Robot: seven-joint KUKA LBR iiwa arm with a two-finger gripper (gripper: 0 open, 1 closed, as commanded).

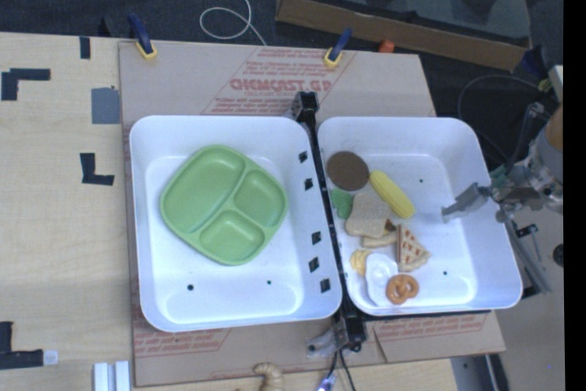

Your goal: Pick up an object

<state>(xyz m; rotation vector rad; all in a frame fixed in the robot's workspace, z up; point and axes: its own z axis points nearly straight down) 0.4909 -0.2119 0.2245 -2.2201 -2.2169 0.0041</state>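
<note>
Taking the right bin [458, 142] as the landmark, the toy food lies crowded into its left half, hard against the dividing wall, which leaves the bare right half free for the arm to come in. Nearest the front wall sits a small pretzel [401, 289] on a fried egg [378, 275], both looking like smooth moulded plastic. Just behind them lies a waffle wedge [411, 248] with a gridded face, then a flat tan bread slice [368, 217] overlapping its neighbours. Farther back rests a yellow corn cob [391, 194], rounded and lying clear of the heap, so probably the easiest pick. Behind it a brown disc [348, 169] sits on a green cup [342, 200]. The gripper [458, 203] reaches over the bin's right wall, a grey finger slanting toward the floor with nothing held; how far the fingers stand apart I cannot tell. Left of the bin, its twin holds a glossy green tray [224, 204] with three compartments. Both bins rest on cardboard [275, 78] clamped to the bench [55, 124], presumably to stop sliding.
</note>
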